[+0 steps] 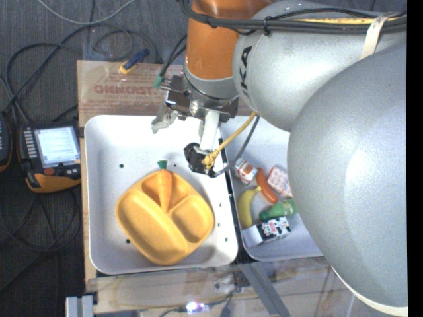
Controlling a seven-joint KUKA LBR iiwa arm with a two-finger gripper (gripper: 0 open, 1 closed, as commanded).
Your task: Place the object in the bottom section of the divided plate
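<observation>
Hand [162,120] near bin's [106,149] far rim — bare floor toward yellow plate [165,218]

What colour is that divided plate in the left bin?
The divided plate is yellow-orange, shown best in the camera view.

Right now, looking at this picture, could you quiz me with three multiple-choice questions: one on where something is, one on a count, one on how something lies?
1. Which bin holds the yellow plate?
A. the one on the view's right
B. the one on the view's left
C. neither

2. How many sections does the plate have?
A. two
B. three
C. five

3. How does the plate lie?
A. hollows facing up
B. upside down
C. standing on its edge

Answers:
1 B: it rests on the floor of the left bin.
2 B: raised ridges split it into three hollows.
3 A: its hollows open toward the camera above.
</observation>
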